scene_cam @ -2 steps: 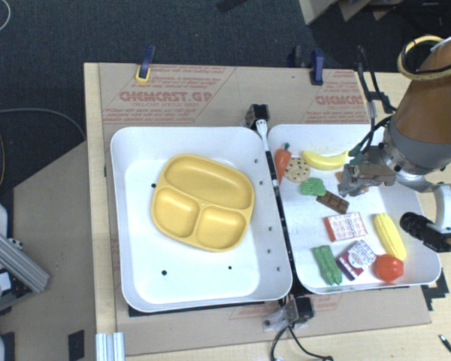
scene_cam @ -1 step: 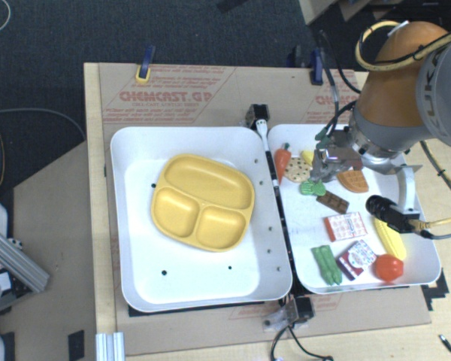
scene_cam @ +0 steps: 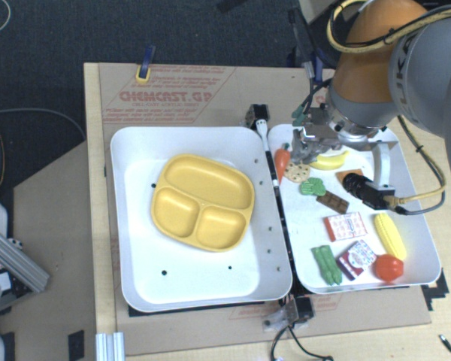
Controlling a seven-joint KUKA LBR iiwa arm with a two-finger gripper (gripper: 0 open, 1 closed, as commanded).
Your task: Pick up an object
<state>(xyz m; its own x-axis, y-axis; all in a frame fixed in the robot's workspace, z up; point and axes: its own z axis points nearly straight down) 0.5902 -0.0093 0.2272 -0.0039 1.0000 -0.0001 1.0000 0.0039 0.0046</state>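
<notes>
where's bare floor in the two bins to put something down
Left bin: bare white floor rings the yellow divided tray, widest along the near edge and the left wall. Right bin is crowded: the pincer sits at the far end over the cookie and banana; the corn cob, tomato and green pepper fill the near end.

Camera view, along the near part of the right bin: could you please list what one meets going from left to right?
Green pea pod → dark red packet → red tomato. Farther back sit the red-and-white card and the yellow corn cob; they overlap these in order, so I leave them out.
</notes>
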